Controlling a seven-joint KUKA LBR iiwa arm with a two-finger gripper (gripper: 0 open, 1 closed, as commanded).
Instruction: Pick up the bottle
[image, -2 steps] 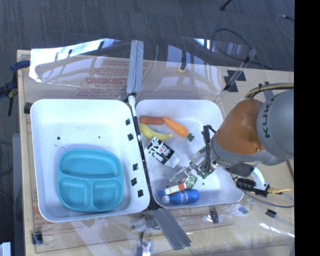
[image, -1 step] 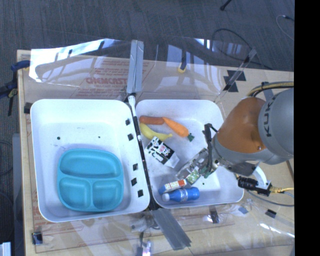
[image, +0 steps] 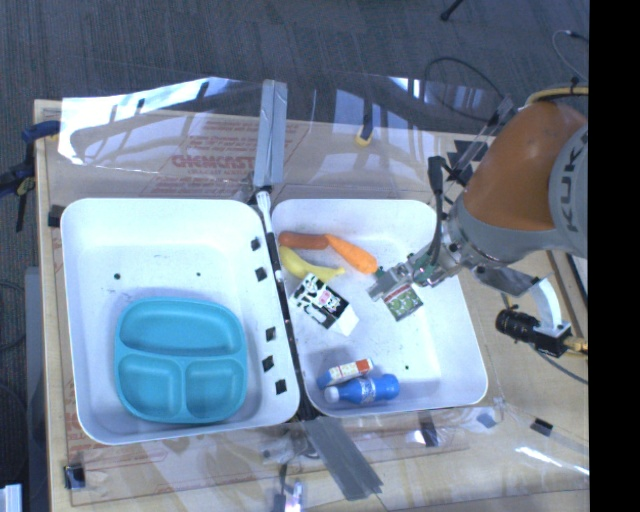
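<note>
A blue sectioned tray (image: 182, 360) lies in the lower half of the left white bin (image: 90, 225), at the left of the frame. Across the divider, the right bin (image: 455, 345) holds a yellow banana (image: 303, 264) and two orange carrots (image: 345, 250) along its upper left, with a black-and-white patterned box (image: 324, 301) just below them. At the bin's lower edge, low in the centre of the frame, the blue bottle (image: 362, 389) lies on its side, a small red-and-white tube (image: 346, 372) just above it. The gripper (image: 402, 288) hangs over the upper right part of the same bin, well apart from the bottle, which sits below and slightly left of it. Nothing is seen between its fingers; whether they are spread or closed cannot be told. The grey arm with its orange band (image: 525, 165) reaches in from the upper right of the frame.
</note>
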